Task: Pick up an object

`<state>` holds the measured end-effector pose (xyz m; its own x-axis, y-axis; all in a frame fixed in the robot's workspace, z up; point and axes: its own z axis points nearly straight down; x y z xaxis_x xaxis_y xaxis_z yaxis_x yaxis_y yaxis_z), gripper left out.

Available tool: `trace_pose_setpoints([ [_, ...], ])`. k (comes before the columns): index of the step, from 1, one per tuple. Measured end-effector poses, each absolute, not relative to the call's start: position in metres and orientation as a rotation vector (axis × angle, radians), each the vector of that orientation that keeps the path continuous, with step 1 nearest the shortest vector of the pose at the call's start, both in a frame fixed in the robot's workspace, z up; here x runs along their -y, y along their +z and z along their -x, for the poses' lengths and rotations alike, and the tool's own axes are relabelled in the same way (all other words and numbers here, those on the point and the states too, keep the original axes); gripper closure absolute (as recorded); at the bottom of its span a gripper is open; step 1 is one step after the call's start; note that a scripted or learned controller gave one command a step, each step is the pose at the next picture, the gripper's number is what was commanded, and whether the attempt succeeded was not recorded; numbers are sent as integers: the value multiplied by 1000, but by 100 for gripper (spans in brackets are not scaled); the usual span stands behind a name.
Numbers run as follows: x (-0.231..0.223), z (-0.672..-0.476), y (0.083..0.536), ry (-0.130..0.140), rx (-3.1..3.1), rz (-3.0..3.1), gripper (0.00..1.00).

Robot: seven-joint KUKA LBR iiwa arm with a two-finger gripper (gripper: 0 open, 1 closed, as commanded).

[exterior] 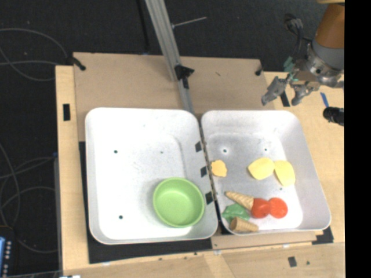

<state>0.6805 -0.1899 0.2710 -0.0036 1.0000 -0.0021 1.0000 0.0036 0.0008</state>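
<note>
Two white bins: left bin (pixel 116 132) holds a green bowl (pixel 178 202), right bin (pixel 255 126) holds the small stuff. My gripper (pixel 284 91) hangs above the right bin's far edge, fingers spread, holding nothing. Nearest candidate, the yellow piece (pixel 261 168), lies below it toward the camera, long axis roughly across the bin. My arm's upper part is cut off at the frame edge

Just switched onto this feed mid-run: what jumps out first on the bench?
The green bowl sits alone at the near edge of the left bin. The right bin holds a cluster of small toy foods near its front: yellow pieces, red tomatoes and a cone. The gripper hangs open above that bin's far rim, holding nothing.
</note>
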Motion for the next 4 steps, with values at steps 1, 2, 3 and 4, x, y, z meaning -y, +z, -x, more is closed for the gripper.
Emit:
trace_pose_setpoints([
  [1,191,-680,271,-5,-2223,-2215,0],
  [2,187,-673,224,-8,-2222,-2221,0],
  [3,191,-676,181,-8,-2221,-2221,0],
  [4,203,-672,131,-9,-2220,-2223,0],
])
